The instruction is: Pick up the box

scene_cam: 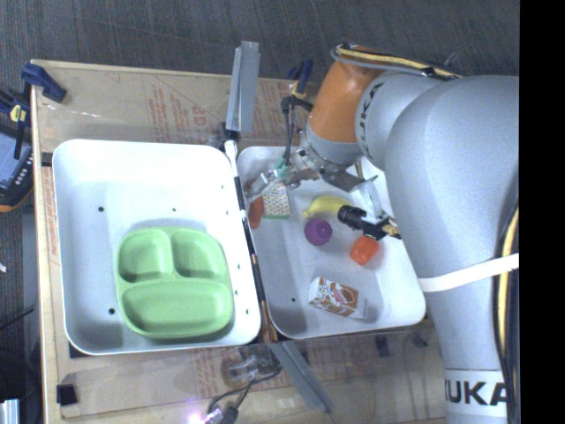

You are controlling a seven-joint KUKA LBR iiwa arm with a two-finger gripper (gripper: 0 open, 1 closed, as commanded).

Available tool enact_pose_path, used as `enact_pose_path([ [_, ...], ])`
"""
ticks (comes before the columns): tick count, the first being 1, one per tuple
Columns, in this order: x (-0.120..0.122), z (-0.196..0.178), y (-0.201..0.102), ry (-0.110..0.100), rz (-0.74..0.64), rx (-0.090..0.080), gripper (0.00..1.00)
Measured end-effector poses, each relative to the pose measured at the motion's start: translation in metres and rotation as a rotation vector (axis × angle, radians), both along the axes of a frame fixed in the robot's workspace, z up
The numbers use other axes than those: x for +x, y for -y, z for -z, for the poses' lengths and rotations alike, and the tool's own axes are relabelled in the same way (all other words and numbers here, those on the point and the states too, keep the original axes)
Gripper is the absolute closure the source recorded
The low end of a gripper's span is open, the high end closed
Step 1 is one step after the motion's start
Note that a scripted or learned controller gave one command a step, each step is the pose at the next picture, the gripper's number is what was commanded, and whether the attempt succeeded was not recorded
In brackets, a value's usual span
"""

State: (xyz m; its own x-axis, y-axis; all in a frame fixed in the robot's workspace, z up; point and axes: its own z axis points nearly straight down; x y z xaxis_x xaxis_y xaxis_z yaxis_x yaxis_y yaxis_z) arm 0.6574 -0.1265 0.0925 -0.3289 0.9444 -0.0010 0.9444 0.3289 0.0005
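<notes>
The box (336, 298), a small brown and white carton, lies flat on the floor of the right bin (291, 276), near its lower edge and a little tilted to the frame, with bare white floor on every side, so a reach from above looks unobstructed. Above it, in the middle of the bin, sit a purple ball (319, 230), a yellow banana-like piece (323, 206) and an orange thing (364, 251), all well apart from the box. The tool (275, 182) hangs at the bin's upper left corner, over a pale checked thing (277, 203) and beside a small red piece (256, 212), far from the box. Whether the tool is open or closed cannot be told, and I see nothing clearly held. By my judgement the pick is not yet begun. The left bin (88, 175) holds a green divided tray (175, 281), and both bins rest on the wooden desk (132, 95).
</notes>
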Motion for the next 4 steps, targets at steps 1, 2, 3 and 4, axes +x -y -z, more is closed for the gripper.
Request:
enact_pose_path([
  [1, 0.002, -0.014, -0.001, 0.006, -0.003, 0.001, 1.00],
  [2, 0.002, -0.014, -0.001, 0.006, -0.003, 0.001, 0.00],
  [3, -0.061, -0.001, -0.011, -0.001, 0.020, -0.006, 0.00],
  [4, -0.061, -0.011, -0.013, -0.001, 0.015, -0.005, 1.00],
])
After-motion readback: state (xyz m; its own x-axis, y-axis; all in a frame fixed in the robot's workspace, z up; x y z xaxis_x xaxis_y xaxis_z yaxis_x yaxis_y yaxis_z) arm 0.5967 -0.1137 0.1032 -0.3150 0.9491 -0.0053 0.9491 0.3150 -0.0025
